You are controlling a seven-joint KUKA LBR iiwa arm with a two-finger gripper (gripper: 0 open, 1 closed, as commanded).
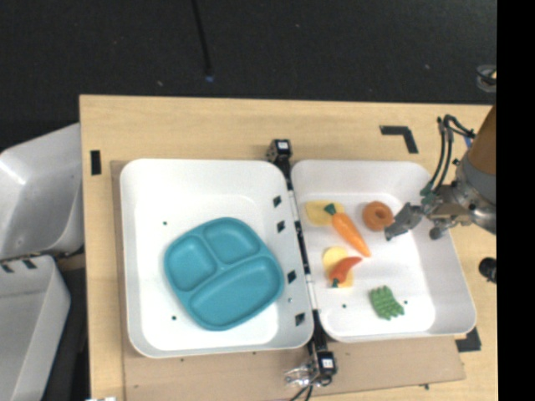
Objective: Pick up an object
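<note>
Pale wooden bench [184, 124] carries two shallow white bins; the left bin [142, 190] holds a teal divided plastic plate [222, 272]. Beside the right bin's [435, 299] orange doughnut-shaped toy [378, 215], toy carrot [349, 232] and green ridged toy [386, 302], the grey gripper [399, 225] hovers; I cannot tell its grip.

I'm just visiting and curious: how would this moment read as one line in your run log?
arm: over right bin | gripper: beside orange ring, holding nothing seen | carrot, green piece: lying in bin | blue plate: left bin

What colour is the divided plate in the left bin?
Teal blue, all over. The three-compartment plastic plate shows best in the camera view, lying in the left white bin.
</note>
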